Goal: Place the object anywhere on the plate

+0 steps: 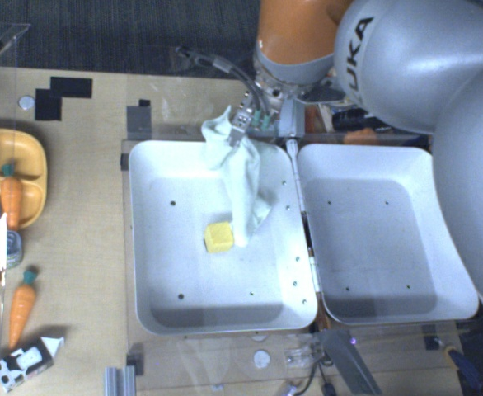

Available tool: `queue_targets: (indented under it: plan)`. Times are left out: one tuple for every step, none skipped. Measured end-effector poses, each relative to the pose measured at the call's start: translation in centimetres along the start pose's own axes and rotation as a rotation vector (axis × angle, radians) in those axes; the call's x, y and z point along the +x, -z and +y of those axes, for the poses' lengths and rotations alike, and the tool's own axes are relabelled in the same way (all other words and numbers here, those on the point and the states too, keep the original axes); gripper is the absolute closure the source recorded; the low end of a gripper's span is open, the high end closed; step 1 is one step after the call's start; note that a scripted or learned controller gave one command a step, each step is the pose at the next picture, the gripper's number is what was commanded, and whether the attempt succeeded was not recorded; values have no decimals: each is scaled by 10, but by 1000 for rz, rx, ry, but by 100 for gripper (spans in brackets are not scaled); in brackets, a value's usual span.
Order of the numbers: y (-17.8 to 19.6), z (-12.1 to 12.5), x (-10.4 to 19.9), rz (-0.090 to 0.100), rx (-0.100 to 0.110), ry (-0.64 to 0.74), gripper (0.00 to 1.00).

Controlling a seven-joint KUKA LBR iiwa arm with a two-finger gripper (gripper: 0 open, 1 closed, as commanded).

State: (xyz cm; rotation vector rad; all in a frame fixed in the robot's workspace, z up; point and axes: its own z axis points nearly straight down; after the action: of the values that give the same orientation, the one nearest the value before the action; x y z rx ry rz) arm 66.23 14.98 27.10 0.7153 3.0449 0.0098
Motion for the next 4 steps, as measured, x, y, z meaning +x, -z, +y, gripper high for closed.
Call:
queue_targets:
  plan:
    - [-22,76,42,5,2,-209,100]
    - [-83,65,38,8,7,-247,100]
    - [-76,-10,15,6,6,-324,100]
    - [-171,30,32,2,-1,-478,100]
